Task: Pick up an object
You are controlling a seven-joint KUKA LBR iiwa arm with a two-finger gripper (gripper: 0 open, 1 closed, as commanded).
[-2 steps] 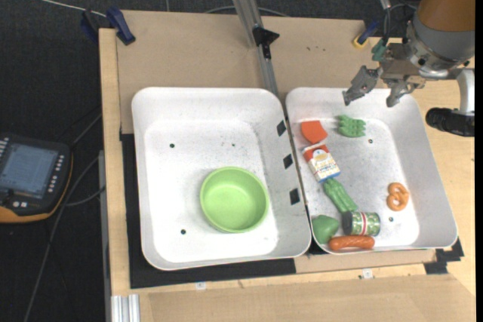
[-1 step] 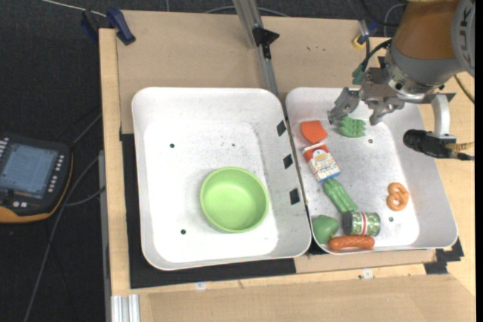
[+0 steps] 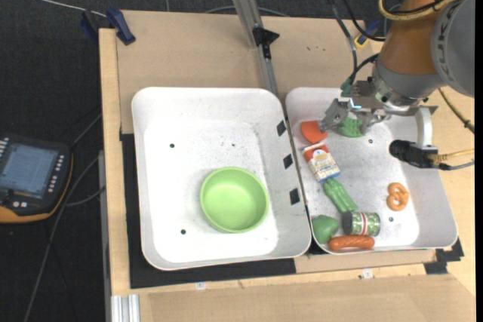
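Possibly the gripper (image 3: 352,115), jaws spread around a green toy (image 3: 351,125) near the right bin's (image 3: 441,211) far edge, slips off its rounded side.

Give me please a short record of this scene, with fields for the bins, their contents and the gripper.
left bin: green bowl
right bin: orange piece, small carton, green vegetable, can, sausage, pretzel
gripper: low over the right bin's far end, at a green object
grasp: cannot tell
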